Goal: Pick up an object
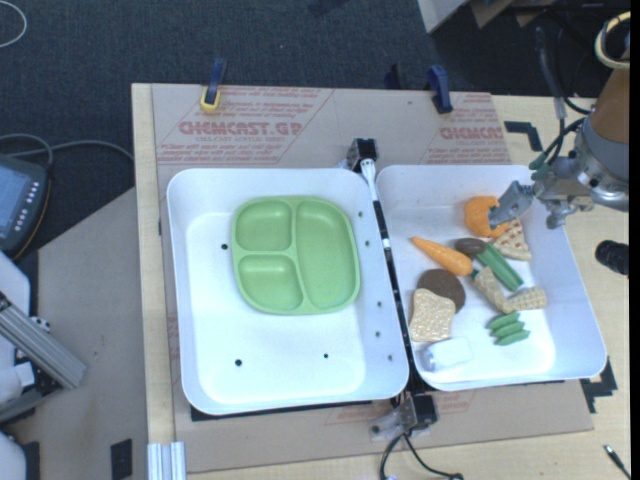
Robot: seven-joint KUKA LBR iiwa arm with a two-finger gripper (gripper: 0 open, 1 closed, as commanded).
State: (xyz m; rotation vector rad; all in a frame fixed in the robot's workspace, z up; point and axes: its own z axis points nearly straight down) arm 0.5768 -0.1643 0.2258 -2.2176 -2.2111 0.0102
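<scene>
Nearest the camera, the left bin (200, 368) holds a green divided plate (296, 254). Right of it, the right bin (570, 358) holds toy food: a carrot (443, 256), a cracker (432, 316), green beans (510, 329) and an orange (481, 214). The arm (605, 138) enters from the right; its hand (530, 203) hovers beside the orange, fingers spread, gripping nothing.

Two shallow white bins (200, 268), one green three-compartment plastic tray (296, 254) in the left, roughly ten toy food pieces (478, 268) piled in the right.
</scene>
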